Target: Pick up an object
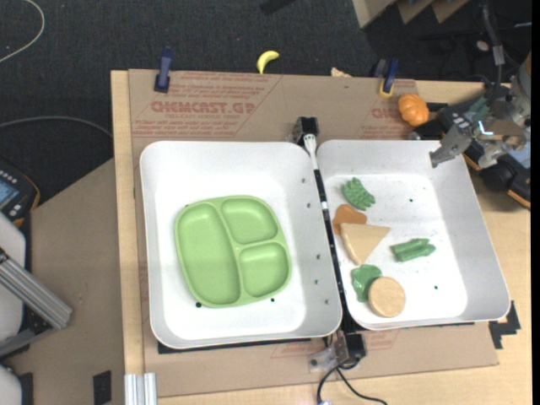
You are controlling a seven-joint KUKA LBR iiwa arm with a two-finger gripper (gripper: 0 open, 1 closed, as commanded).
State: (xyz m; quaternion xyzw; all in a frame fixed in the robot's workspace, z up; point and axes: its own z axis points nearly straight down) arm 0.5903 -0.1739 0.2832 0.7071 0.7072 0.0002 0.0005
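**A:** We see even, fairly bright light from overhead; both bins point(156, 226) read clean white with no harsh glare.

**B:** Agreed. Shadows are soft and short. We notice a thin one under the plate point(232, 250), well left of the claw point(451, 146).

**A:** The claw itself looks blurred to us, its edges smeared, while the food pieces below and left of it stay reasonably sharp.

**B:** The floor behind the claw is dim. Overall the picture is a bit grainy, and colours look slightly washed.

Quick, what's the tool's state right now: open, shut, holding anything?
Tool: at the far right corner of the right bin, above its rim; nothing seen held; open or shut cannot be told.
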